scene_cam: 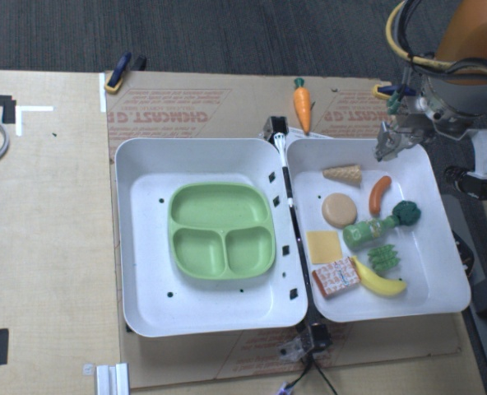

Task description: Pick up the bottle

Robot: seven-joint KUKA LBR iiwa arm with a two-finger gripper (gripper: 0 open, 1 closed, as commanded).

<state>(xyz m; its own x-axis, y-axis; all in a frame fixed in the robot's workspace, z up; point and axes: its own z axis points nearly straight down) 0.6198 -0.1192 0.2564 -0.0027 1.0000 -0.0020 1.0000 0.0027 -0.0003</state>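
The bottle (370, 232) is green and lies on its side in the middle of the right bin (441, 299), its neck pointing right toward a broccoli floret (406, 213). My gripper (389, 145) hangs over the bin's far right corner, well behind the bottle and apart from it, just beyond a red sausage (379, 194). Nothing shows held in the gripper.
Around the bottle lie a cone (343, 173), a round tan bun (339, 210), a cheese slice (324, 246), a small box (336, 277), a banana (380, 281) and green leaves (384, 257). The left bin (136, 245) holds a green divided plate (223, 230). A carrot (301, 105) lies behind the bins.
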